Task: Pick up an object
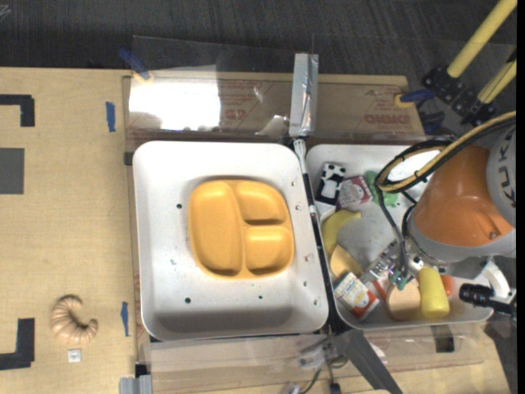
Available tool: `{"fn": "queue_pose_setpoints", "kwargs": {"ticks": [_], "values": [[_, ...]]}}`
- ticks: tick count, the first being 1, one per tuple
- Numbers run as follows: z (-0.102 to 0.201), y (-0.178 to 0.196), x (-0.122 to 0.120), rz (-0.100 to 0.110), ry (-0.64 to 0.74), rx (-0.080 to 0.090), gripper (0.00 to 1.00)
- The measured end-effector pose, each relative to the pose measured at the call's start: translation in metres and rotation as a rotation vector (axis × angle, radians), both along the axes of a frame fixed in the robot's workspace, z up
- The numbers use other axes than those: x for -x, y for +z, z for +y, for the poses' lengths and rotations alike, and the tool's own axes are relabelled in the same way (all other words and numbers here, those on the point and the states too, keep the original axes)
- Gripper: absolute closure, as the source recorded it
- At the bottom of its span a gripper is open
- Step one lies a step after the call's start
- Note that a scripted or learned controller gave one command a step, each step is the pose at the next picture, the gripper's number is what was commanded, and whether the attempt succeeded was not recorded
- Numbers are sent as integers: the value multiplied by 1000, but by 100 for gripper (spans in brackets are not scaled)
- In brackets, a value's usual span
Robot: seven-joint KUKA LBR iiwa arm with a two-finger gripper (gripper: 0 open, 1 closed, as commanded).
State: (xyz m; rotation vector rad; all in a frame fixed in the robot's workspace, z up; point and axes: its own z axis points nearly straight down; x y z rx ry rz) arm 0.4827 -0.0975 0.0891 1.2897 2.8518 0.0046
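Bench (66, 179) | cardboard (361, 109), print unreadable | arm (459, 199) over right bin (394, 322)

Jumbled small objects (369, 281) piled in right bin (459, 322).

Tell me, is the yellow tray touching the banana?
Apart. The camera view shows the tray alone in the left bin, the banana in the right bin, the bins' walls between them.
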Motion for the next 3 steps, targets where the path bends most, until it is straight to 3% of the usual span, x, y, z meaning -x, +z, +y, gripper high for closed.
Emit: {"fn": "queue_pose_setpoints", "kwargs": {"ticks": [1,2,3], "values": [[67,114,-5,1,-123,-6,100],[-7,103,3,13,23,-1,100],[31,180,-10,3,467,3,100]]}}
